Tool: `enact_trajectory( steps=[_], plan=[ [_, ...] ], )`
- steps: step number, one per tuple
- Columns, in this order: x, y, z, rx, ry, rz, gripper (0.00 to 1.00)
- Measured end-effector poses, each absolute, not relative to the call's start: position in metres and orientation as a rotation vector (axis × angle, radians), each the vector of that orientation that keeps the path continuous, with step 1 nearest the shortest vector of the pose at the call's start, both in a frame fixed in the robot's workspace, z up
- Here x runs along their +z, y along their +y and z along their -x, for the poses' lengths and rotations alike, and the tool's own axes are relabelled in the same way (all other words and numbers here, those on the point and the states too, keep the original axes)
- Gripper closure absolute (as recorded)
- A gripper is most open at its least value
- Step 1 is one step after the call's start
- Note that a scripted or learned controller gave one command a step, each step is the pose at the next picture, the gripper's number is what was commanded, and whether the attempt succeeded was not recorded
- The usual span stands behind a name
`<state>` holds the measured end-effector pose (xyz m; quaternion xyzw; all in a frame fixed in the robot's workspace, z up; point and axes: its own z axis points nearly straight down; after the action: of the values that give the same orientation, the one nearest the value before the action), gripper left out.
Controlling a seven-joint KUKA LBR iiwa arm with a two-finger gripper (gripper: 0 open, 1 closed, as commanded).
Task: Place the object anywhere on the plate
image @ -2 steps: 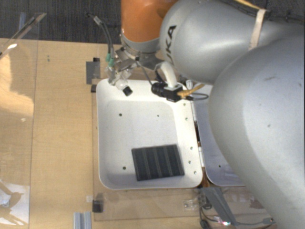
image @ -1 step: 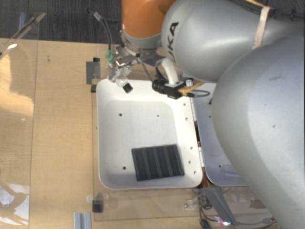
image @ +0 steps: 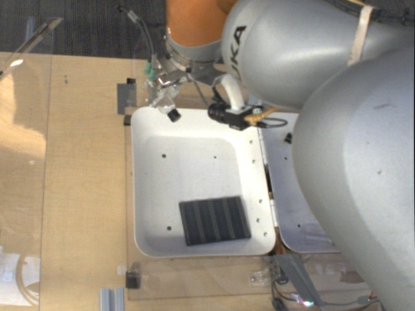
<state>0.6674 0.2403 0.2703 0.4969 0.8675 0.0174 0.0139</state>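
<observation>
Black ribbed pad (image: 214, 220), a flat rectangle with lengthwise grooves, lies on the floor of the left white bin (image: 146, 193). It sits close to the bin's near wall and toward its right side, turned slightly off square with the walls. Nothing touches it. The gripper (image: 163, 105) is well apart from it, diagonally across the bin at the far left corner, about over the rim there. Whether the gripper is spread wide or drawn narrow cannot be told at this angle and size, and nothing can be seen held in it. Above the gripper comes the orange band (image: 194, 11), then the grey arm (image: 337, 128), which covers most of the right bin (image: 285, 193). Dark lettering on the arm's grey shell near the wrist reads as the start of "KUKA", and the remaining letters curve away. The pad carries no readable label. Both bins rest on the pale wooden bench (image: 78, 173). A dark bracket (image: 126, 97) stands by the left bin's far left corner, and a small black block (image: 132, 278) sits just past its near left corner.
</observation>
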Motion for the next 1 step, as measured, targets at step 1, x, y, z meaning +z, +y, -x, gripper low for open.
enact_trajectory(
  steps=[1],
  plan=[
    [0.2823,0.2411,-0.6686,0.062,2.7,-1.541,1.0]
  ],
)
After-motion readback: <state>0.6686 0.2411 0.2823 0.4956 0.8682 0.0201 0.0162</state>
